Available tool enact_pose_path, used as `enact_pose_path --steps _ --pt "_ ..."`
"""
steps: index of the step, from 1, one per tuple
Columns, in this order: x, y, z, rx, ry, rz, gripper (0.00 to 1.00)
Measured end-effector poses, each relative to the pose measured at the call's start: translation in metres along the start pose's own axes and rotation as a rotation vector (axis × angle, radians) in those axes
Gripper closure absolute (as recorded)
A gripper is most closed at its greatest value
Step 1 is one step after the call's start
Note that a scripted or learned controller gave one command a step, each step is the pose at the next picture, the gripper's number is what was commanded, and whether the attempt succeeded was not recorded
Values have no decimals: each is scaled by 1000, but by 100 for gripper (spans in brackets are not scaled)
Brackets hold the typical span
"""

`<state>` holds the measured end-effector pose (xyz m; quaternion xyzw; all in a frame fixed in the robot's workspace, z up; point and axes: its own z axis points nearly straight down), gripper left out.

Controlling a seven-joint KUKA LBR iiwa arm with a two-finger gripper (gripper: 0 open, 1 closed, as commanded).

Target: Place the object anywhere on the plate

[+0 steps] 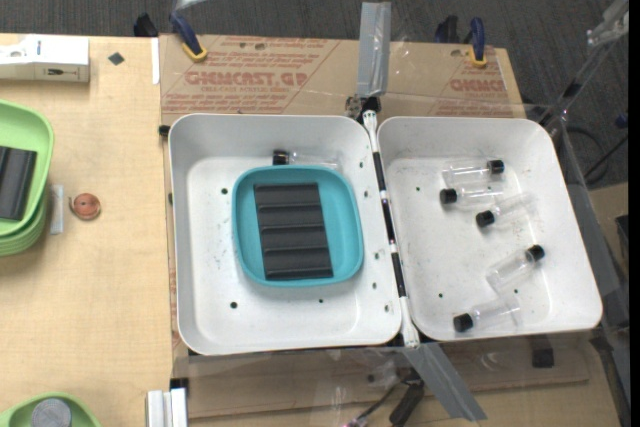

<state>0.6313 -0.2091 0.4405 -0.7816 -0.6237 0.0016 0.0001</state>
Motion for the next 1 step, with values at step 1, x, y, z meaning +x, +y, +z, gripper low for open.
enact_pose_path --steps 1 --pt "0 0 0 0 0 0 0"
